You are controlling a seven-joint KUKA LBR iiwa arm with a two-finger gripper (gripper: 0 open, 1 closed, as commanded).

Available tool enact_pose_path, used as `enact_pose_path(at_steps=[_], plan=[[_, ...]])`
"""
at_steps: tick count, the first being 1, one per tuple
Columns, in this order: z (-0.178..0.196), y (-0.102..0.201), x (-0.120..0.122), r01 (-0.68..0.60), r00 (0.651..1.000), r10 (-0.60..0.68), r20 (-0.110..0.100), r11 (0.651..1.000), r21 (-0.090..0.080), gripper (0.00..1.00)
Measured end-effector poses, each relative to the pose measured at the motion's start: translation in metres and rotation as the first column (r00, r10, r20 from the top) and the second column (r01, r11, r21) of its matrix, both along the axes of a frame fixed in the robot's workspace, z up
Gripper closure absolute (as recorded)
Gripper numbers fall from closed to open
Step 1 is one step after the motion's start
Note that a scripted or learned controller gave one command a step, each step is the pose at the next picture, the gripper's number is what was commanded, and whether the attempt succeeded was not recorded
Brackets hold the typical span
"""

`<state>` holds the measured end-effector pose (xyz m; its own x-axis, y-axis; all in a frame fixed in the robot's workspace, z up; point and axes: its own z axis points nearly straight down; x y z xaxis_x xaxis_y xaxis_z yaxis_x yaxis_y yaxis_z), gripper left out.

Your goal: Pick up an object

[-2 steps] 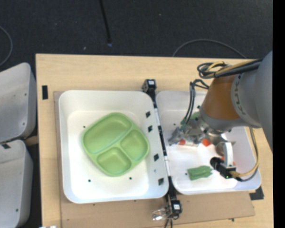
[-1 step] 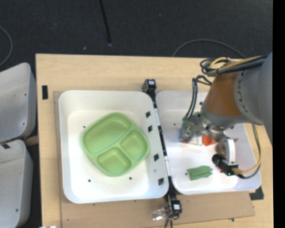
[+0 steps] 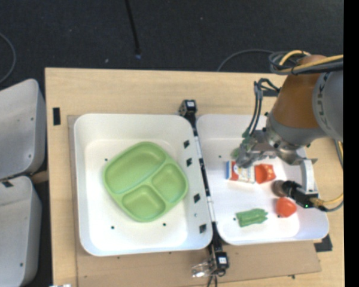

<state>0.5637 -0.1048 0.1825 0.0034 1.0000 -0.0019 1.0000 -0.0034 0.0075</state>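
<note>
the camera looks down on a light wooden bench with two shallow white plastic bins side by side.

the left white bin holds one thing, a light green plastic plate with three sections. the plate lies flat near the middle of that bin, a bit toward 3 o'clock.

the right white bin holds a few small things. a small red and white packet lies near the middle of this bin. touching it at 3 o'clock is a small flat orange-red piece. a small green toy with a bumpy shape lies at about 6 o'clock from the packet, apart from it, near the front wall of the bin. a small round red-orange thing sits at about 4 o'clock from the packet, just beside a dark brown round thing.

the grey arm with the orange band comes in from 3 o'clock and bends down over the right bin. the tool is low over the top edge of the red and white packet, at about 12 o'clock of it. it is too dark and small to see well, so i cannot tell if it is open or closed, or if it has hold of the packet.

a grey chair stands at 9 o'clock, off the bench.
</note>
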Motion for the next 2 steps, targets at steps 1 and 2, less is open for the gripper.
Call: enact_pose_path(at_steps=[1, 2], plan=[[0.045, -0.004, -0.003, -0.003, 1.000, 0.003, -0.002, 1.000, 0.000, 1.00], [0.106, -0.013, -0.004, -0.008, 1.000, 0.008, 0.000, 1.000, -0.001, 1.00]])
